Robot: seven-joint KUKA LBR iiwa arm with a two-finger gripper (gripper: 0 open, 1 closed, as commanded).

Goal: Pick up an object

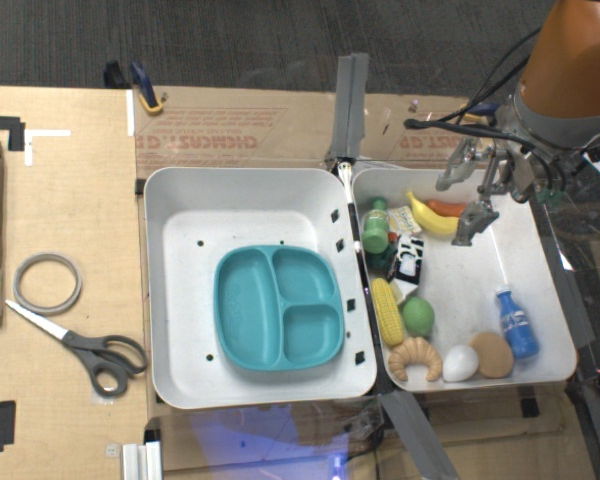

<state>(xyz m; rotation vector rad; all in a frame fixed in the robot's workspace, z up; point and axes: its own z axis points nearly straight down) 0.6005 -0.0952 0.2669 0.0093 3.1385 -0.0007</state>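
The croissant [416, 358] lies nearest the camera, at the front edge of the right bin [546, 268], with a white egg [461, 362] and a brown round thing [494, 354] just beside it. I take the banana [430, 216] as my landmark: it rests at the back of that bin, touching an orange carrot [448, 208]. My end effector [465, 204] hangs just right of the banana, fingers apart, with nothing between them. Below the banana stand a green bottle [377, 228], a corn cob [386, 310] and a green ball [417, 316]; a blue bottle [516, 322] lies well to its right. I judge the banana light, smooth, a little slippery; I should take it across its thick middle.
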